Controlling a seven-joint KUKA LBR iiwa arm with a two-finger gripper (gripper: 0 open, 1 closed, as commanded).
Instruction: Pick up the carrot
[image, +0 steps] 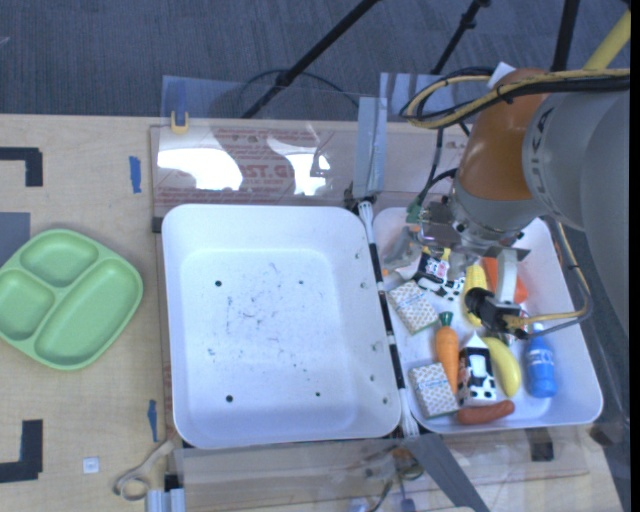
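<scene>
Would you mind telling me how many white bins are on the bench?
2. The left bin sits mid-bench, right of the green plate. The right bin adjoins it under the arm and holds the carrot among other items.

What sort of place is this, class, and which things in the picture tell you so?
Probably a robotics lab bench set up for picking trials. A grey arm reaches over two white bins; the right one holds toy food, a carrot among it, and tape marks dot the wooden bench.
</scene>
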